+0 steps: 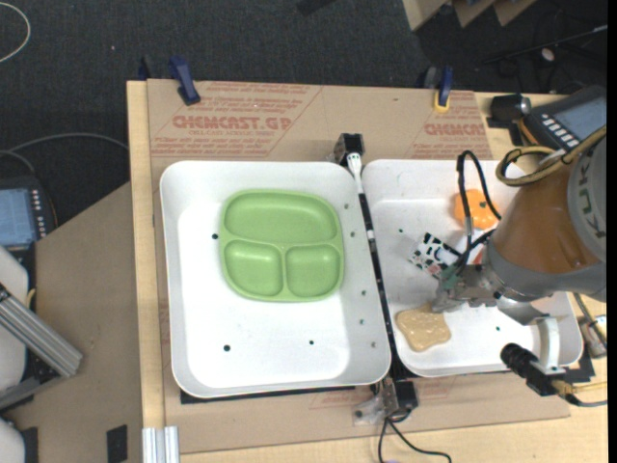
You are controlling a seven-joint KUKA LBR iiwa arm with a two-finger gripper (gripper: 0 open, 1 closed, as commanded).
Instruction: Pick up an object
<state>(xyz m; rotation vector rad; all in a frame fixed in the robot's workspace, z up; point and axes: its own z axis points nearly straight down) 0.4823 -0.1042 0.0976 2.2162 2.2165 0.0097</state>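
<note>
At the near edge of the right bin (482,363) lies a flat tan piece (424,329), shaped like a slice of toast, close to the bin's near-left corner. Just behind it the claw (451,292) hangs low over the bin floor, its tip right above the far edge of the tan piece; whether it is released or clenched cannot be told, and nothing can be made out in its grip. The grey arm (549,249) with its orange band reaches in over the right side of this bin. Farther back, a small black-and-white toy (429,252) sits near the bin's middle, and an orange object (475,207) lies toward the far edge, partly behind a black cable. In the left bin (193,336), a green divided plate (282,245) rests toward the far half. Both bins sit side by side on the tabletop (241,119).
</note>
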